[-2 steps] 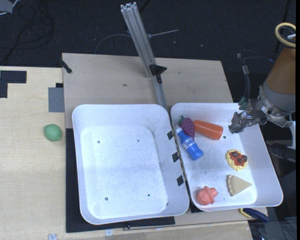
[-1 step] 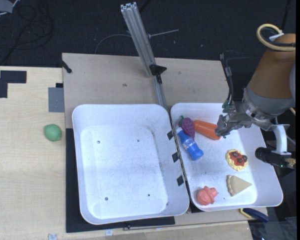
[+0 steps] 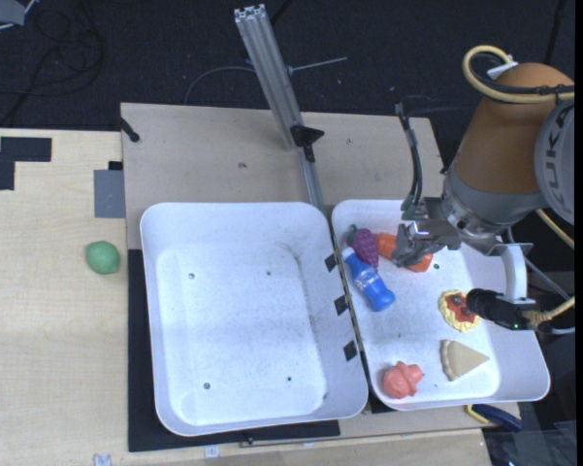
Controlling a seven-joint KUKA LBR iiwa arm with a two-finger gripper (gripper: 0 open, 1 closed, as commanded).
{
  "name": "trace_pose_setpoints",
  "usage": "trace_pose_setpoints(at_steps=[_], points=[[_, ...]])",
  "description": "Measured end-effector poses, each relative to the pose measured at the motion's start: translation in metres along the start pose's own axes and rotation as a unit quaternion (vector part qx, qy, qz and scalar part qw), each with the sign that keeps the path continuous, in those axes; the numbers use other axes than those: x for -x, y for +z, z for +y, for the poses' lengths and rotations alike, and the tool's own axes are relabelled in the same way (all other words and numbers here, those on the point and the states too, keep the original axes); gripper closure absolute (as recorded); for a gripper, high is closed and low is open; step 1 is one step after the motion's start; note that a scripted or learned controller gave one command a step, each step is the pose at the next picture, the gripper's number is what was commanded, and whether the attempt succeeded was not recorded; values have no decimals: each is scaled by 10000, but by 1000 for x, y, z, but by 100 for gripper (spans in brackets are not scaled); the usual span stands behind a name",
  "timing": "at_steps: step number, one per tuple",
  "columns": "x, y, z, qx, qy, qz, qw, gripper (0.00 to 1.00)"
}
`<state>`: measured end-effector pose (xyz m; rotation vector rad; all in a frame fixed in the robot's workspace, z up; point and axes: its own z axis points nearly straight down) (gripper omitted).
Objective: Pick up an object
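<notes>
The arm reaches in from the right and its tool (image 3: 414, 244) sits low over the far part of the right bin (image 3: 524, 382), right at an orange toy (image 3: 414, 257) that lies just beside a bunch of purple grapes (image 3: 366, 245). The dark fingers seem to stand either side of the orange toy, but the wrist hides much of them, so I cannot tell whether they are apart or clamped.

A blue bottle (image 3: 371, 284) lies near the bin's left wall, just nearer than the grapes. A yellow and red piece (image 3: 457, 309) lies right of it. At the near end lie a tan wedge (image 3: 461, 359) and a red strawberry-like toy (image 3: 401, 380). The left bin (image 3: 175, 231) is bare white, and a green ball (image 3: 103, 257) rests on the surface well to its left.

This looks like the grasping step, with the orange toy as the likely target. The next move calls for a firm close on that toy alone, clear of the grapes, then a straight lift out of the bin.
</notes>
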<state>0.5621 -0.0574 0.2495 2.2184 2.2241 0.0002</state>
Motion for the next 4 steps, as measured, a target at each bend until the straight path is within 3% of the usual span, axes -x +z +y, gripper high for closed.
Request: trace_pose_setpoints(at_steps=[1,3,4], points=[[-59,1,-15,-5,-9,6,10000,100],[-147,11,-28,-12,0,1,10000,100],[-146,11,-28,-5,15,-1,10000,0]])
